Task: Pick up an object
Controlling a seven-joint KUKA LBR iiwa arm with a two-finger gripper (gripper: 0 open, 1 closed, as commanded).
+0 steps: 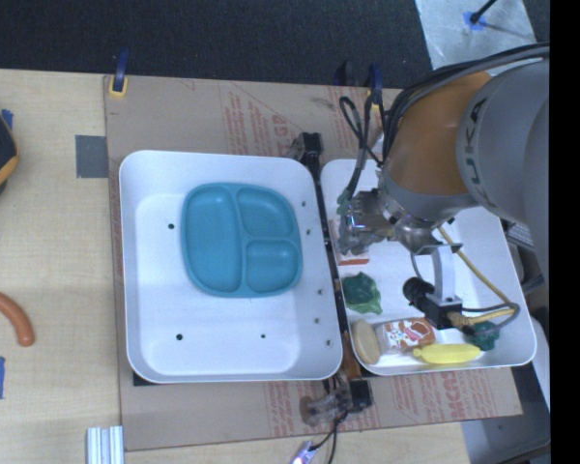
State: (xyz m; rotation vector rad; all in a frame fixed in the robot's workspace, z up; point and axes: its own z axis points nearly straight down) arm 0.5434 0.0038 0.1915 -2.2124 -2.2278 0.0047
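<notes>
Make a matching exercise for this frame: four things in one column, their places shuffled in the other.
Things:
1. blue plate
2. sausage
3. banana
4. green toy

Places:
A. bench, left of both bins
B. right bin, near its front edge
C. left bin
D. right bin, by its left wall

Pairs: 1-C, 2-A, 3-B, 4-D

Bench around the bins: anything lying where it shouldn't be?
Yes: a toy sausage lies on the bare bench, well left of the left bin and outside both bins. The other small objects sit in the right bin.
</notes>
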